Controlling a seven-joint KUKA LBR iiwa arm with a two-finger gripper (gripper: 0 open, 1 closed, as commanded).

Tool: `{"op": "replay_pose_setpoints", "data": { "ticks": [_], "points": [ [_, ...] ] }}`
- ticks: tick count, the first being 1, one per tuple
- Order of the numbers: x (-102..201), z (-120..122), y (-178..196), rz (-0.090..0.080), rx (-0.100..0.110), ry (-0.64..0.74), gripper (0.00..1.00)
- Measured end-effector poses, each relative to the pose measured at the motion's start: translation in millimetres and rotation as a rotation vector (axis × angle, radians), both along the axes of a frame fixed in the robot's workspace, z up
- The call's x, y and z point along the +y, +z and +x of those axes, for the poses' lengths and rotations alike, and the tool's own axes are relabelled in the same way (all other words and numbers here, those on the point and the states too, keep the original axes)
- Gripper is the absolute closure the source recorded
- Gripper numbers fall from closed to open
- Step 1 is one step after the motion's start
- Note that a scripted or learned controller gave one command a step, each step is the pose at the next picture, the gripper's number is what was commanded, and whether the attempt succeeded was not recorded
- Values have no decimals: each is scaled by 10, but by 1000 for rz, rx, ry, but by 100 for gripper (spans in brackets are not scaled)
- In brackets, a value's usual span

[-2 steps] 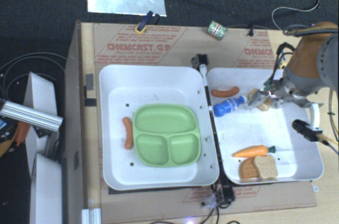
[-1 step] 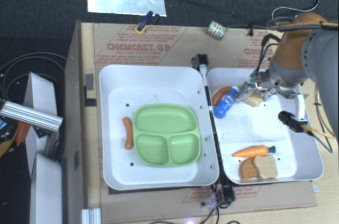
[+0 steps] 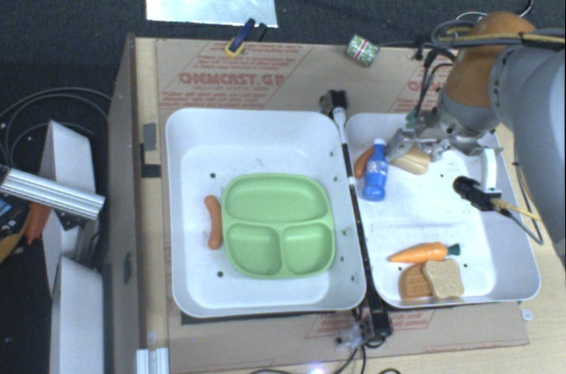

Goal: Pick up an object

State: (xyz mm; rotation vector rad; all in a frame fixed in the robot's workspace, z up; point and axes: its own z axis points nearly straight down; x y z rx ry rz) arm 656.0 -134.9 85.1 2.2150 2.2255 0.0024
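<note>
My gripper [image 3: 417, 144] is low over the far side of the right bin [image 3: 513, 275]. A pale beige piece [image 3: 411, 161] lies right beneath its tip, touching or nearly so. Just to the left, a blue bottle [image 3: 376, 172] stands with a small orange item [image 3: 361, 161] tucked against its far-left side. A carrot [image 3: 423, 253] with a green top lies near the front of that bin. Two bread pieces [image 3: 433, 281] rest in front of the carrot.
The left bin [image 3: 190, 151] holds a green divided plate [image 3: 279, 225] and a reddish sausage [image 3: 212, 222] to the plate's left. Outside the bins, a green can [image 3: 362, 50] and a blue-and-yellow clip [image 3: 240, 38] lie on the cardboard behind them.
</note>
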Motion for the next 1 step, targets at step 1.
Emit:
{"op": "replay_pose_setpoints", "data": {
  "ticks": [1],
  "points": [
    [-2,9,110,-1,-3,2,100]
  ]
}}
